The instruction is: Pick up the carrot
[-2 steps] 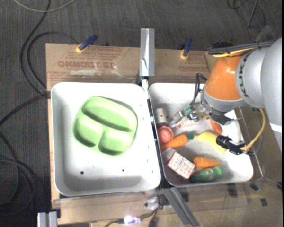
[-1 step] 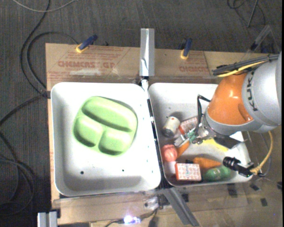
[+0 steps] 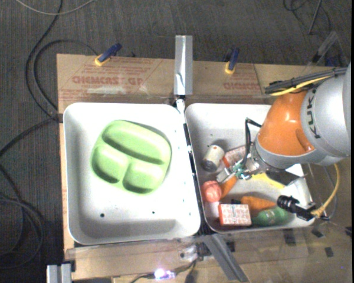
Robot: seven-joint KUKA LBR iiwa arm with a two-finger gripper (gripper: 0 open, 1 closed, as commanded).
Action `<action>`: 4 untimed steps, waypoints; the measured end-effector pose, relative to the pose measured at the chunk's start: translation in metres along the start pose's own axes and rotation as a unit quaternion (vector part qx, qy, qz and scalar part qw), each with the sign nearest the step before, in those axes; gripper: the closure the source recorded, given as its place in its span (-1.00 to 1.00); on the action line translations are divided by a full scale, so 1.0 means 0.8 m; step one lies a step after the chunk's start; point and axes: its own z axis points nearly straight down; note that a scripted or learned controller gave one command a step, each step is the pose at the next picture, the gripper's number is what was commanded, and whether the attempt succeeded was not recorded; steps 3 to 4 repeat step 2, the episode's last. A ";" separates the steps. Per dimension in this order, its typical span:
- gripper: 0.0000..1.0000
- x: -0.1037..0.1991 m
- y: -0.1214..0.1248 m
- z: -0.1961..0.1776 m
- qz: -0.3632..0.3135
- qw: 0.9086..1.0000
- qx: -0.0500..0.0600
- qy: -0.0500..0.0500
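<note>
I am looking down on the cardboard-topped bench (image 3: 76, 75), where two shallow white bins are sitting side by side. The left white bin (image 3: 82, 217) is holding a green three-compartment plastic tray (image 3: 131, 156). The right white bin (image 3: 194, 134) is holding the clutter: a small grey-white cylinder (image 3: 213, 156), a pink rounded toy (image 3: 210, 190), a small red-and-white printed box (image 3: 235, 214), a green rounded toy vegetable (image 3: 270, 216), and two orange pieces.

The grey arm with its orange band (image 3: 283, 131) is reaching in from the right of the frame, and the tool (image 3: 236, 171) is sitting low over the middle of the right bin. I cannot tell how its fingers are standing; the wrist and cabling are covering them.

The task's thing: I am reading the smooth orange tapered plastic carrot (image 3: 259, 203) as the piece lying lengthwise near the lower edge of the right bin, just above the box and touching or nearly touching the green vegetable. A second, smaller orange piece (image 3: 228, 185) is lying right at the tool, beside the pink toy; it could be the carrot instead, and I cannot settle which.

Handling judgement: it is looking like a hollow toy, so light, stiff and rather slippery. I am favouring a grip across the thicker middle, fingers square to the long axis, since the taper will tend to squirt out of a pinch nearer the tip. Crowding neighbours are leaving little room for the fingers.
</note>
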 end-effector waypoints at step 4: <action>1.00 0.002 0.034 -0.101 -0.076 0.997 0.006 0.008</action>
